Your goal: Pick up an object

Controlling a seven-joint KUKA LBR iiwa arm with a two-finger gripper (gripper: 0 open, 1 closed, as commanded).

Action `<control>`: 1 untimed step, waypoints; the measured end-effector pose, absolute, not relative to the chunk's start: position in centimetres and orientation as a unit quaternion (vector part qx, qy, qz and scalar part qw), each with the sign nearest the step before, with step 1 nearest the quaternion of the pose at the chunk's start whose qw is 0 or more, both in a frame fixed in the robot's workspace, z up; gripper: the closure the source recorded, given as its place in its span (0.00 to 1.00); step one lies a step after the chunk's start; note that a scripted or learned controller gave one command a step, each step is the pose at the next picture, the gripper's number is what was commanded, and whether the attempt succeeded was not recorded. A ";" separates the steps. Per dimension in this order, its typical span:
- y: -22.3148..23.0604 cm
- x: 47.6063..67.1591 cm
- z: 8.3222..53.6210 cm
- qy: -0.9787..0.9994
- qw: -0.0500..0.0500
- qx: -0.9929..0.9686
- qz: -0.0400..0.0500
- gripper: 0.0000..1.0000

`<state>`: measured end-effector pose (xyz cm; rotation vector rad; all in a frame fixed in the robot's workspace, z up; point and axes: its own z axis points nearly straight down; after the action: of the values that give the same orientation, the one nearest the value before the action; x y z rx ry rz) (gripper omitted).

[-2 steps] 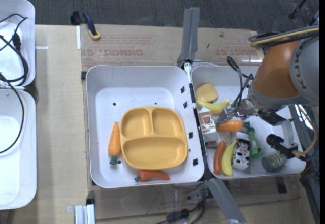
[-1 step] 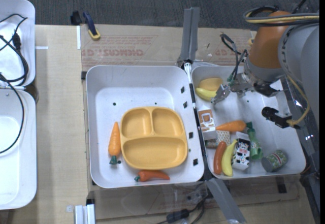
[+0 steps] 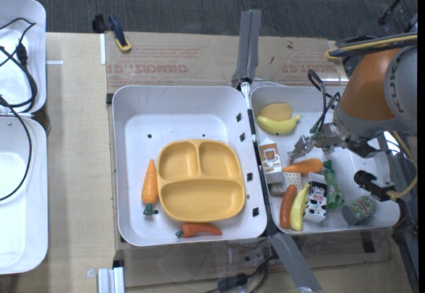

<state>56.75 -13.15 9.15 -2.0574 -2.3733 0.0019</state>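
My gripper [image 3: 303,147] hangs low in the right bin [image 3: 372,224], just above an orange carrot [image 3: 305,167] that lies across the bin's middle. I see nothing held in it. Behind it lie a yellow banana [image 3: 279,124] and a pale yellow bun [image 3: 276,111]. To its left stands a small brown and white box [image 3: 269,157]. Toward the front lie a red sausage [image 3: 287,205], a second small banana [image 3: 299,206], a black and white carton [image 3: 317,201], green pieces [image 3: 331,187] and a grey-green can [image 3: 359,210].
The left bin [image 3: 126,152] holds a yellow divided plate [image 3: 201,179], a carrot [image 3: 150,183] along its left side and a red-orange carrot [image 3: 199,230] at its front. The grey arm [image 3: 372,99] crosses the right bin's far right. A black cable [image 3: 321,96] loops near the back wall.
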 end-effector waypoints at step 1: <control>-14.9 50.5 9.4 -0.777 -0.004 -0.630 -0.001 0.00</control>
<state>50.50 -14.90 9.38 -1.9835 -2.4454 -0.0041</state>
